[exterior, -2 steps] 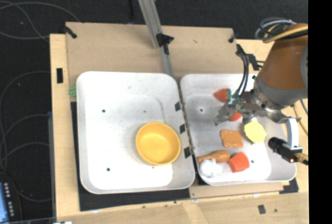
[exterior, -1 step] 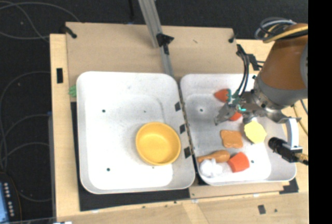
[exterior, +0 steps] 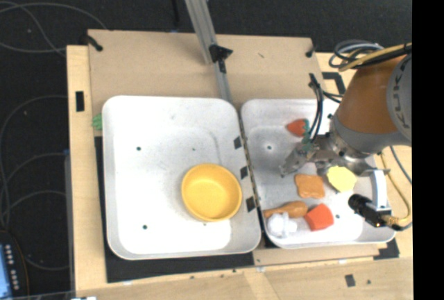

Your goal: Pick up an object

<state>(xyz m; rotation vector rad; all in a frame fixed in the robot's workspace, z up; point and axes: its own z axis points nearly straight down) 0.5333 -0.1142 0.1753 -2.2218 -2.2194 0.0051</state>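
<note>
We see the arm (exterior: 374,107) enter from the right, its orange band broad and rounded above the grey wrist. The wrist tilts down and to the left. Below it hangs the pincer (exterior: 300,158), low at the right side of the scene, its dark fingers pointing down and left. We cannot tell how the fingers stand. Black cables curl along the wrist's left flank.

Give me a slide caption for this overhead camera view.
Gripper hovers in the right bin among small objects; yellow bowl sits in the left bin.
</note>
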